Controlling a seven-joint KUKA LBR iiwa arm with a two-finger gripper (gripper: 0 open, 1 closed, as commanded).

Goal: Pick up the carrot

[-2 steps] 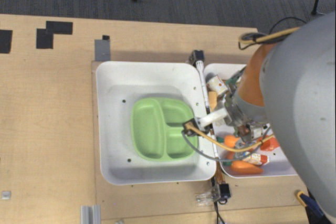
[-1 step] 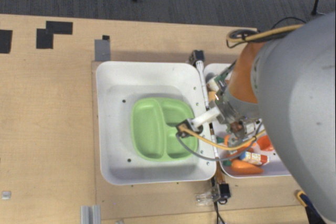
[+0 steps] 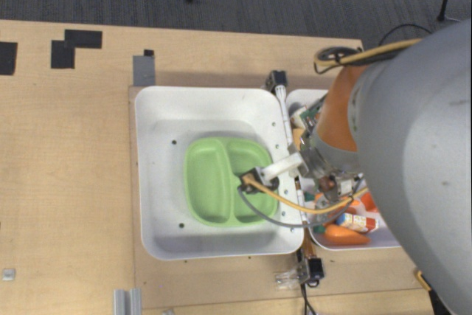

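The carrot (image 3: 345,234) is an orange piece lying at the front edge of the right bin (image 3: 318,241), partly tucked under the arm. My gripper (image 3: 329,192) hangs low over the right bin, just behind and to the left of the carrot, and the grey wrist and cables cover most of it. Nothing I can see shows the carrot lifted; it rests on the bin floor.
The left bin (image 3: 158,129) holds a green two-compartment plate (image 3: 221,181). A white and red packet (image 3: 359,220) lies right behind the carrot. A yellow and grey cable (image 3: 269,199) loops from the wrist over the plate. The arm's large grey body (image 3: 420,158) hides most of the right bin.
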